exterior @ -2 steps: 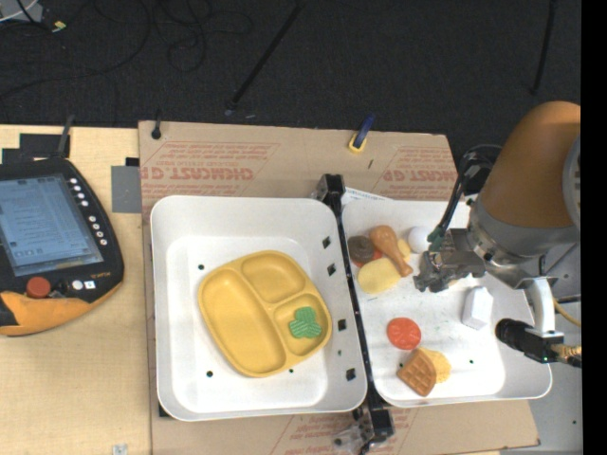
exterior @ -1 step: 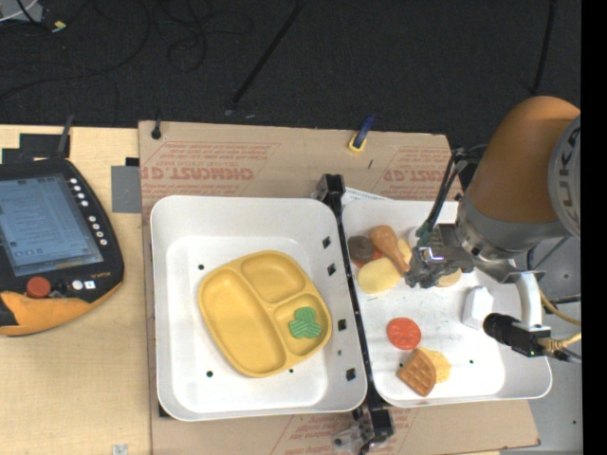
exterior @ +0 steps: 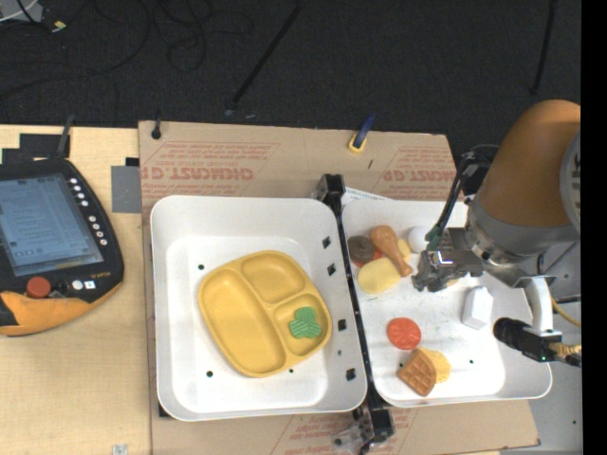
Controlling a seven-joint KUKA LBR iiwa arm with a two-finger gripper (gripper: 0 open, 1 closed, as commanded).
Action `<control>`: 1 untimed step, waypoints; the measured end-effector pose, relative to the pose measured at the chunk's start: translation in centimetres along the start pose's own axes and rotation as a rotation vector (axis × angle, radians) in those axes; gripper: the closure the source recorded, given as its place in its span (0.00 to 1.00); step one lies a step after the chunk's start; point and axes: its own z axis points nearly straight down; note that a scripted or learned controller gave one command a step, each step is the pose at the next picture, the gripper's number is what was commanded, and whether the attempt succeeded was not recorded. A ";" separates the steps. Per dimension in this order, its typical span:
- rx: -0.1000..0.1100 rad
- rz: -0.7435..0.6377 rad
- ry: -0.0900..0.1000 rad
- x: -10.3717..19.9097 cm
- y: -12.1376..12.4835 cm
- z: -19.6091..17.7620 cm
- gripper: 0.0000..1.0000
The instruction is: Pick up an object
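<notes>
step: reaching | gripper (exterior: 438, 275) low in right bin (exterior: 517, 379), beside yellow lump (exterior: 378, 276) near bin's left wall (grip state: cannot tell) | next: close on lump, lift straight

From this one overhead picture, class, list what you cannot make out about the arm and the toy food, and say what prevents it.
- End effector, camera view: dark and small against the right-hand shallow white bin; finger state unreadable.
- Small white object: partly covered by the end effector.
- Dark brown round piece: too small to identify.
- Green ridged piece on the yellow divided plastic plate: too small to name.
- Grey arm: cut off at the right.
</notes>
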 end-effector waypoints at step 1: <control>0.001 0.000 0.000 1.1 -0.3 1.3 1.00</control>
